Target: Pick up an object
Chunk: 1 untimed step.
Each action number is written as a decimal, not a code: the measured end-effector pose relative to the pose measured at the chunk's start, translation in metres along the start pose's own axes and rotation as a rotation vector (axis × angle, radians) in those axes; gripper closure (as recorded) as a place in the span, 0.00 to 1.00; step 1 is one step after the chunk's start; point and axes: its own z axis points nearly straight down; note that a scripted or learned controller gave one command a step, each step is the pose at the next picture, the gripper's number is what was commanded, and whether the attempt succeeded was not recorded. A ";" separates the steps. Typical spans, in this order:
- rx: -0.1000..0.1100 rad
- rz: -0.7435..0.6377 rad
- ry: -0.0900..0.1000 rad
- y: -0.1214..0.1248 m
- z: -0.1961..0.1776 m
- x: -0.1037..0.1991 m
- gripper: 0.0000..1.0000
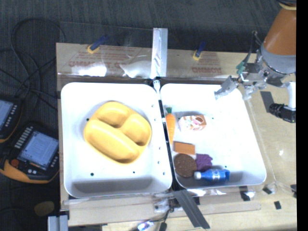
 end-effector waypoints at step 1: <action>0.001 -0.014 0.000 -0.004 0.109 0.056 0.00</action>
